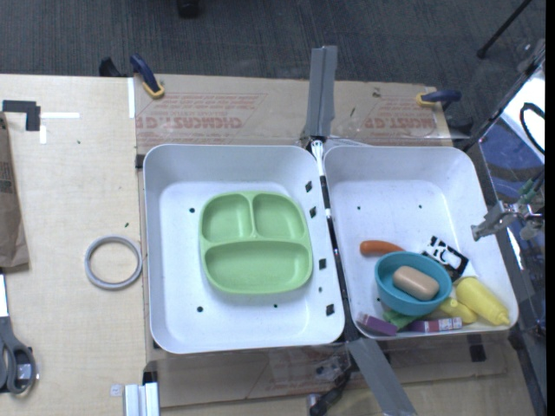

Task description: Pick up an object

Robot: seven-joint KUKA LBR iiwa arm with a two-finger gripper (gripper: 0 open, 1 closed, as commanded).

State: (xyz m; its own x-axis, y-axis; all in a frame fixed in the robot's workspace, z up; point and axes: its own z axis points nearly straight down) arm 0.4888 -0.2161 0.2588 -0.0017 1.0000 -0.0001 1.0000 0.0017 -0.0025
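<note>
In the left bin lies a green divided plate, flat and near the middle. The right bin holds a cluster in its front right corner. There a blue bowl carries a tan bread-like piece. An orange carrot-like piece lies just behind the bowl, and a black-and-white card sits to its right. A yellow toy rests against the front right wall. A purple piece, a green piece and a pink-and-white tube lie along the front wall.
A ring of tape and scissors lie on the bench left of the bins. Clamps hold the cardboard at the back. A grey post rises behind the bins' shared wall. A metal bracket stands at the right bin's edge.
</note>
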